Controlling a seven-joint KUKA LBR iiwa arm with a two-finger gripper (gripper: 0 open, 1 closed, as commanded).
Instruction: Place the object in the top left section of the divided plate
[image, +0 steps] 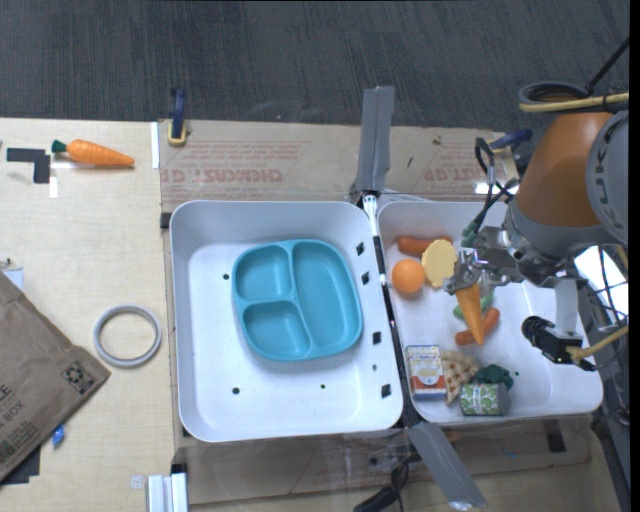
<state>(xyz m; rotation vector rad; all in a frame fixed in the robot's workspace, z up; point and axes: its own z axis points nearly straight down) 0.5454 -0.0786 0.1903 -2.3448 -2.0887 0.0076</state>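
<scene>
The claw (470, 272) hangs over the right bin (590, 395), its metal fingers pinching the wide top of a toy carrot (472, 305). The carrot points tip down and looks lifted slightly off the bin floor, though the slanted view makes that hard to confirm. Gripped at the thick end and hanging upright, it would probably come clear of its neighbours in a carry.

Just left of the claw, in the same bin, lie a pale yellow piece (438, 262), an orange ball (407, 276) and a reddish sausage shape (412, 244). A second small carrot (480, 328) lies below the held one. Along the near edge are a small carton (426, 368), a waffle (458, 372) and a green packet (483, 397).

The left bin (200, 330) holds only the teal divided plate (297, 297), which has three sections. Its top left section, the target, has nothing in it.

Farther left on the table (80, 260) sit another carrot (92, 153), a tape ring (127, 334) and a cardboard box (35, 375).
</scene>
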